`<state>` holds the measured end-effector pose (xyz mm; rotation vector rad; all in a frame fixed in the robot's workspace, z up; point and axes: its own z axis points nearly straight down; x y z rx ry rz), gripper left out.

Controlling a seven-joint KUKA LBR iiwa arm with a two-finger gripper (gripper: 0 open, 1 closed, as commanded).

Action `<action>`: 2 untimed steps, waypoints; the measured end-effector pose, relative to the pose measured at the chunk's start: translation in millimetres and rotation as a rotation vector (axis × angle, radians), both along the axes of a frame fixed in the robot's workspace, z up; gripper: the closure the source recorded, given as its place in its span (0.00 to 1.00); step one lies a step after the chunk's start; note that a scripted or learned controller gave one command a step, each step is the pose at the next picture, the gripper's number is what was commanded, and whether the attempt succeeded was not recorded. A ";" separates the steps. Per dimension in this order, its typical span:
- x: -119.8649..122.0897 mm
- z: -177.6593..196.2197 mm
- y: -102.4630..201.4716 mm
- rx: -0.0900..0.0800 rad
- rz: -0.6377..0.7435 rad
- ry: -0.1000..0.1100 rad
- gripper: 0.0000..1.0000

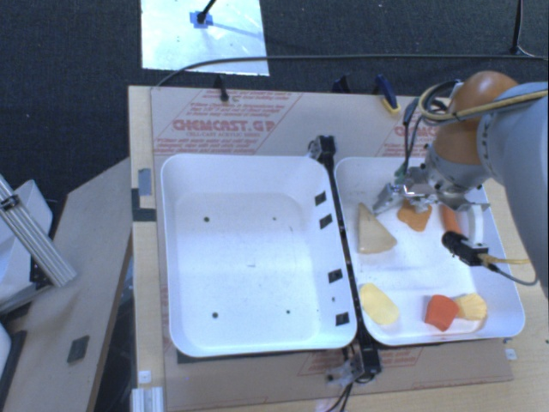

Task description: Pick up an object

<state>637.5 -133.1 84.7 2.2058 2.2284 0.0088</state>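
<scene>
Down in the right bin, the tool hangs low over the floor at the bin's far side; whether it is open or closed cannot be told, and nothing shows in its grip. Just beside it on the near side lies a small orange piece, with an orange-red stick a little to the arm's side. A pale wedge rests near the tool, toward the divider. Farther off, along the near wall, sit a yellow lump, a red block and a yellow piece touching it. Beyond the divider lies the left bin, both on the counter.
</scene>
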 end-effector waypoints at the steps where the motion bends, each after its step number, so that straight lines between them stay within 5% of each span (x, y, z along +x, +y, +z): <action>1: -49.3 0.6 19.3 0.001 -0.009 0.008 0.00; 2: -91.4 -0.6 16.2 0.001 -0.010 0.010 0.00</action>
